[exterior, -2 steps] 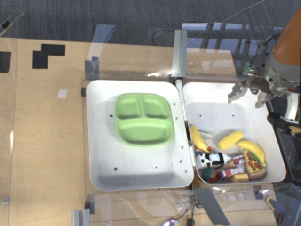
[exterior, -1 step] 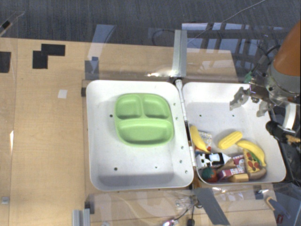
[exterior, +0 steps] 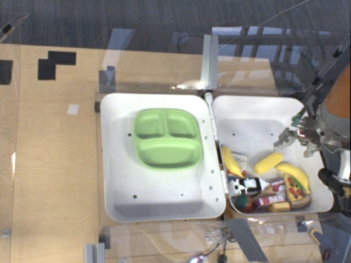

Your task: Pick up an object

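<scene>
The right bin (exterior: 252,116) holds a heap of toy food along its near side. In it are a yellow corn cob (exterior: 269,161), a banana (exterior: 231,162) by the divider, a second banana (exterior: 295,175), a pizza slice (exterior: 297,193), a black-and-white item (exterior: 244,186) and a dark red packet (exterior: 270,203). My gripper (exterior: 297,144) hangs over the right part of this bin, just above and to the right of the corn cob. It is open, with nothing between its fingers.
A green divided plate (exterior: 167,138) lies in the left bin (exterior: 118,201). A metal divider rail (exterior: 215,147) separates the two bins. The arm with its orange band (exterior: 339,100) comes in from the right edge. The far half of the right bin is bare white floor.
</scene>
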